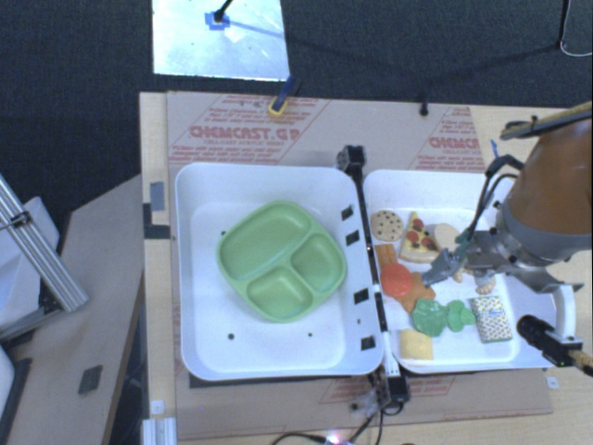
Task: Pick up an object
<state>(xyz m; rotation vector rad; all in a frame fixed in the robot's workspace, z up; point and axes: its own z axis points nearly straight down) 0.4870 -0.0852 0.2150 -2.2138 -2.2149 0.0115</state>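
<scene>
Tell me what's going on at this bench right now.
A grey robot arm with an orange band reaches in over the right white bin, which holds toy foods: a chocolate-chip cookie, a pizza slice, green broccoli pieces. Its end effector sits low among them. A green divided plastic plate lies in the left white bin.

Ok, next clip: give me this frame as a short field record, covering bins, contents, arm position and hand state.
left bin: holds one green divided plate
right bin: holds toy food
items seen: cookie, pizza slice, orange piece, green leafy piece, yellow block, patterned packet
arm: reaches in from the right, over the right bin
hand: low over the food, near the pizza slice
hand state: cannot tell
</scene>
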